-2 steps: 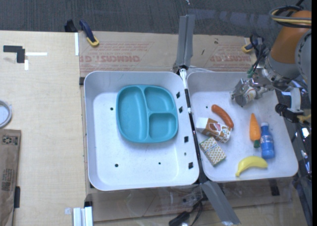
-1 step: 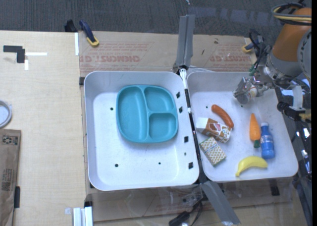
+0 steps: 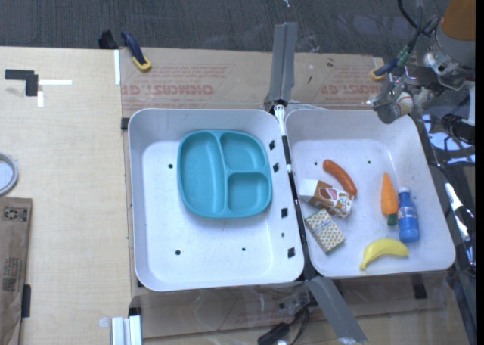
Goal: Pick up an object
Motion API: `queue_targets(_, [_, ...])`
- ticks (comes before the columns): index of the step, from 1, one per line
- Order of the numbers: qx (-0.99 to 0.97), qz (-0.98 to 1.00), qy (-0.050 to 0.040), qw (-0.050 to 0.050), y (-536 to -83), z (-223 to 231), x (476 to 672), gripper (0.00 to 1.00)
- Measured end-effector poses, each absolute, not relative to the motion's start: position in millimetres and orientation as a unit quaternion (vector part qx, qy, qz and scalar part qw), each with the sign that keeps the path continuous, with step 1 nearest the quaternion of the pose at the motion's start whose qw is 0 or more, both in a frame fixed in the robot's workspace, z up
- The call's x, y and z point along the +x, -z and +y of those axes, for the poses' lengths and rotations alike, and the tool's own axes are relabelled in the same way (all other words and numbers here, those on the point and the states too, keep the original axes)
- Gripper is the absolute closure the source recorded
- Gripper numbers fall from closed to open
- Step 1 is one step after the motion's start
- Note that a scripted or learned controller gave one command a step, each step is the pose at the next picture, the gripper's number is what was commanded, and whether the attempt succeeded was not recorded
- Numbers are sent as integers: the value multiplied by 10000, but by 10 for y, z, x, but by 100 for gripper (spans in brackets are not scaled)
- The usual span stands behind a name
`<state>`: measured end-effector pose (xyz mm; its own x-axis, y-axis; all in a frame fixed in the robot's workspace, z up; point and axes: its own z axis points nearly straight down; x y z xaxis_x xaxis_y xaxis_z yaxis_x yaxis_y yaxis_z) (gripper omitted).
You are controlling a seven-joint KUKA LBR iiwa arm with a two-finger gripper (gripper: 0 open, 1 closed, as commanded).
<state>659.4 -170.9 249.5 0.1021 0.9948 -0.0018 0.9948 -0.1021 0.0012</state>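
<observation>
Right bin (image 3: 431, 256) has a yellow banana (image 3: 383, 251), carrot (image 3: 388, 194), blue bottle (image 3: 407, 217); claw (image 3: 393, 103) far right, can't tell its state.

Arm (image 3: 454, 10) enters at top right, orange band up at the frame corner, grey wrist below it with cables looping around. Claw (image 3: 389, 105) hangs low at the wrist's left end, tilted down-left. Finger state too small and cluttered to read.

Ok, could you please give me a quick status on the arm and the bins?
Claw above right bin's far corner, nothing held. Banana, carrot, bottle lie untouched. Path clear.
</observation>
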Motion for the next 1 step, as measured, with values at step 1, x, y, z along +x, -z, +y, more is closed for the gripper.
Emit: queue_targets(1, [7767,6299,17,-12,-1570,-1469,6081,100])
